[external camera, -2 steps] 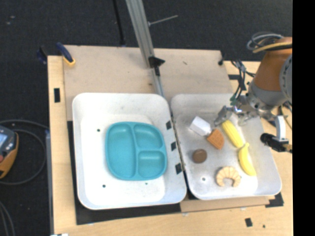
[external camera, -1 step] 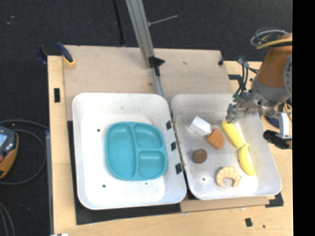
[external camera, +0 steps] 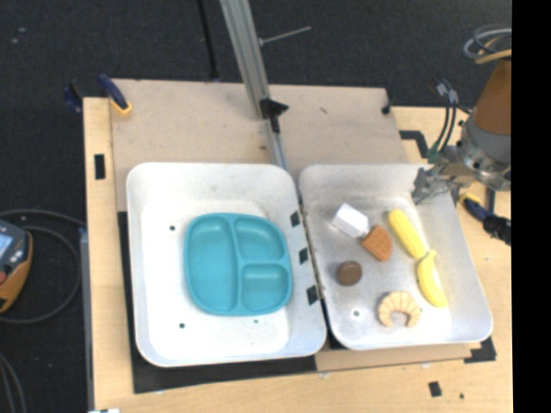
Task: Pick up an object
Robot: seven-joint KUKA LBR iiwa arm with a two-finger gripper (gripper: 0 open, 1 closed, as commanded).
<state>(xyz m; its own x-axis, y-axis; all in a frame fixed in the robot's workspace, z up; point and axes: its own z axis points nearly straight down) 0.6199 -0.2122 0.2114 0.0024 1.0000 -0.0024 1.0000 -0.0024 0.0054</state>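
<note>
We see the tool parked over the right bin's top-right rim, grip unreadable and nothing seen in it, leaving the corn, banana and block unobstructed

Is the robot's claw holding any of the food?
No. The gripper hangs over the right bin's top right corner with nothing between its fingers; the corn lies just below.

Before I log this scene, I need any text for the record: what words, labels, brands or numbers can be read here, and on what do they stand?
None can be read.
Blue tray: plain, no print.
White block: no visible lettering.
Bananas, croissant, brown ball, orange block: unmarked.
Device at the left edge: too blurred to tell.
</note>
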